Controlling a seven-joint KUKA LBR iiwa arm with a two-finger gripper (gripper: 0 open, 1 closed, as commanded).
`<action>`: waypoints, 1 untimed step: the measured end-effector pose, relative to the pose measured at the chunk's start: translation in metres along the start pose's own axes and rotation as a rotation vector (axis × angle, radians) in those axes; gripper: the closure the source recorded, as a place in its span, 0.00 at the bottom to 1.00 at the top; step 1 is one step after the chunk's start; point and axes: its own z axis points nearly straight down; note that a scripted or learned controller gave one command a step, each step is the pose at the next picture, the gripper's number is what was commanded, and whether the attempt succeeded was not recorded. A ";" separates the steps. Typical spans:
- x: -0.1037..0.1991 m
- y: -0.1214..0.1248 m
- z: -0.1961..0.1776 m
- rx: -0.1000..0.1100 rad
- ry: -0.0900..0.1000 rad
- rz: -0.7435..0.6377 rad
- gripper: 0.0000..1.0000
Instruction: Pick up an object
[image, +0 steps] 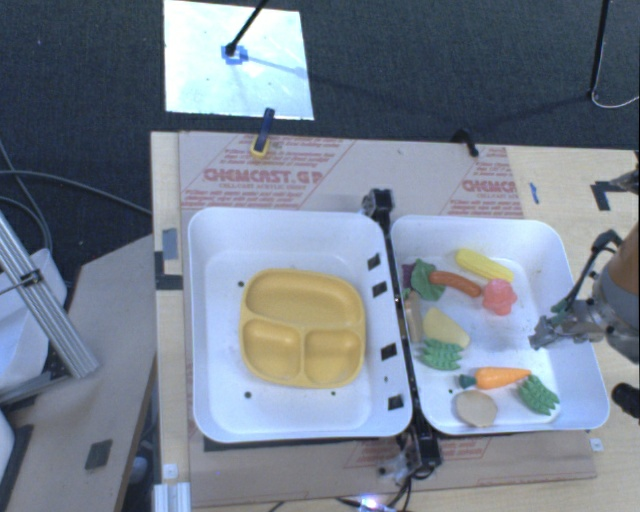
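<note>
On the tabletop (300, 160) two white bins sit side by side. The left bin (215, 300) carries a yellow divided tray (300, 327). The right bin (560, 250) holds a scatter of toy food, and any piece could serve as the thing to pick up. Taking that bin as a clock face: a yellow corn cob (485, 265) lies at about twelve o'clock, a red sausage (455, 283) just below and left of it, and a pink piece (499, 296) near the centre. A green leafy piece (427, 281) sits at ten, a pale yellow wedge (446, 326) at eight with a green sprig (440, 354) under it. An orange carrot (500, 378) lies at six, a tan round piece (476, 408) at seven, another green piece (538, 395) at five.

The arm comes in from three o'clock, and its pincer (550, 332) hangs over the bin's right side, near its rim. I cannot tell how wide it stands, and nothing shows in its grip.

These look like hollow plastic toys: probably light, stiff and smooth, so liable to skid or pop out under a glancing squeeze. The carrot seems the best target, being nearest and lying fairly clear of its neighbours. I would close across its narrow width at mid-body, away from the tapered tip. The corn would take the same crosswise grip.
</note>
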 end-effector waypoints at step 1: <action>0.000 0.000 0.000 0.001 0.000 0.001 0.00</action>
